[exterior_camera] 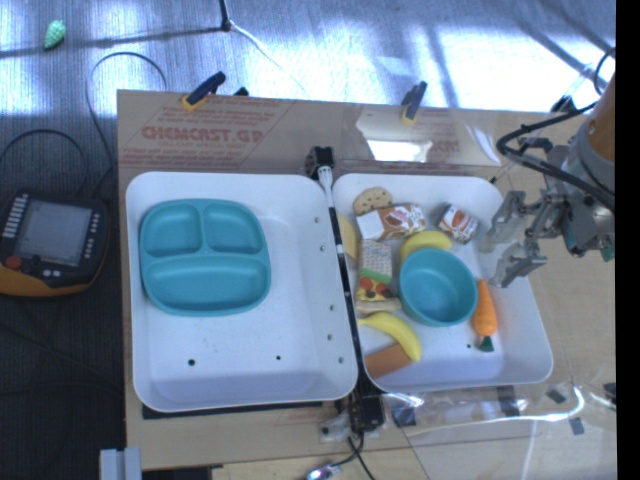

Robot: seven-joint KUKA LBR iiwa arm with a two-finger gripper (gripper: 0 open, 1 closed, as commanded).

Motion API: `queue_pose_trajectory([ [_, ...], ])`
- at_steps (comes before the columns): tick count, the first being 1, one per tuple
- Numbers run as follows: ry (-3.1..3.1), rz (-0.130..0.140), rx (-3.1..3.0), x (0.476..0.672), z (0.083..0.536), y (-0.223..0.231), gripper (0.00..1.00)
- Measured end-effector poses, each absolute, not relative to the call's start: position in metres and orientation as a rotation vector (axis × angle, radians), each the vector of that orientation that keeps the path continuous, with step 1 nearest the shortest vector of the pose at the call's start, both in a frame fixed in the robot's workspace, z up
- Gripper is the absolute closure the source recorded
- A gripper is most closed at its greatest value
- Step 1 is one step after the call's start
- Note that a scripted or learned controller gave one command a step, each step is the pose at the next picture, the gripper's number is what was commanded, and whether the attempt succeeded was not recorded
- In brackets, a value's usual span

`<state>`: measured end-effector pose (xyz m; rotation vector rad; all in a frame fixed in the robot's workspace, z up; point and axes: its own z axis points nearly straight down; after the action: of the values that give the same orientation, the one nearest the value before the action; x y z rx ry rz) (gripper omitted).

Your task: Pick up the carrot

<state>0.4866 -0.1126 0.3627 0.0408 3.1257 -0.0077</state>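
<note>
A brown board covers the counter, held by yellow clamps at its far edge, and grey carpet lies beyond it. Two white bins sit side by side on the board. The gripper hangs over the right edge of the right bin, its fingers spread apart with nothing between them. The carrot lies just below the gripper in this view, near the bin's right wall, orange with its green end pointing toward the near edge. Left of the carrot and touching it, or nearly so, stands a teal bowl. Further left of the gripper are a banana, a cookie and small food packets. The left bin, well apart from the gripper, holds a teal divided plate. A teach pendant rests on the floor at far left.
</note>
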Motion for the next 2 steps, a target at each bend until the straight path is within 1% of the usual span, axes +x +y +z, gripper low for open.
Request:
queue_pose_trajectory([
  [1, 3.135, -0.003, 0.039, 0.486, 0.359, -0.111, 0.00],
  [2, 3.147, 0.003, 0.126, 0.510, 0.244, -0.168, 0.00],
])
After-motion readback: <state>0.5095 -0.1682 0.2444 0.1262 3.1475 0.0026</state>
